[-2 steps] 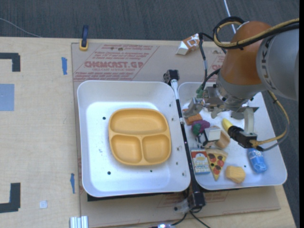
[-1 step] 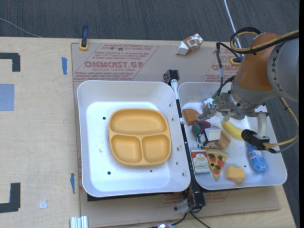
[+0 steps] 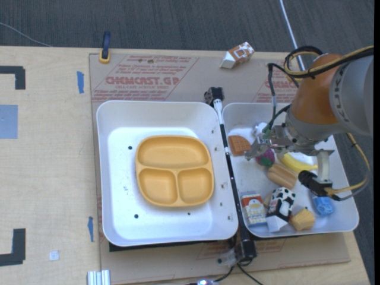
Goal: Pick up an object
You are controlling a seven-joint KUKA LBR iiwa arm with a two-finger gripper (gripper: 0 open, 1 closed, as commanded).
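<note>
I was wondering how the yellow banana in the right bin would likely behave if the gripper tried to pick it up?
The banana looks smooth and curved, so it may slip or pivot between flat fingers. It appears to be a light toy, so weight is probably no issue. It lies crowded beside the tan cylinder, partly under the arm, so a nudge could shift its neighbours.

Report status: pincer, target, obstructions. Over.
Pincer low in right bin, over purple toy. No grasp visible. Banana and cookie crowd close.
</note>
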